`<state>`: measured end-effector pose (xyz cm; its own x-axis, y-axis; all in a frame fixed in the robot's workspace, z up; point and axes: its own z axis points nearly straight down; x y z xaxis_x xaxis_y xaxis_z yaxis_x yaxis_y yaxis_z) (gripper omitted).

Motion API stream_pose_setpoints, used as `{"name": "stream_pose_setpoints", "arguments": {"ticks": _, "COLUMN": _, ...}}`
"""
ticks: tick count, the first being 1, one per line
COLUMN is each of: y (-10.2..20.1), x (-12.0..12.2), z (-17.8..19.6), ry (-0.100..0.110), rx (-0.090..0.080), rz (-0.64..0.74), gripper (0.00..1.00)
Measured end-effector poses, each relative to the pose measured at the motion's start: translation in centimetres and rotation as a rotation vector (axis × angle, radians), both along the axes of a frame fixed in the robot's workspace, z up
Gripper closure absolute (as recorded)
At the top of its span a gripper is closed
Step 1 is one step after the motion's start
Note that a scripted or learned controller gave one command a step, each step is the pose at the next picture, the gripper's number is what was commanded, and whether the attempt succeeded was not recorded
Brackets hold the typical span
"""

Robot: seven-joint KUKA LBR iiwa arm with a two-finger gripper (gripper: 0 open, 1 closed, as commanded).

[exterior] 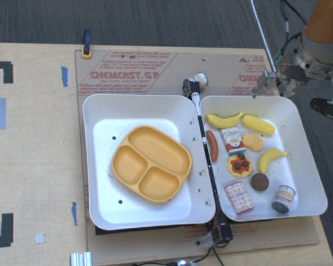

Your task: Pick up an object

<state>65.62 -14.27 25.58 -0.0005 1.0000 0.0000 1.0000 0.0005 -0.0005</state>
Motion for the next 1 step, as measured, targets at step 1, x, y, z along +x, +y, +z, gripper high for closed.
{"name": "stream_pose_setpoints", "arguments": {"ticks": 1, "y": -1.18, "x": -1.73, "z": -9.58, "ry": 0.001, "rx": 0.000, "rz": -0.001, "gripper": 0.00}}
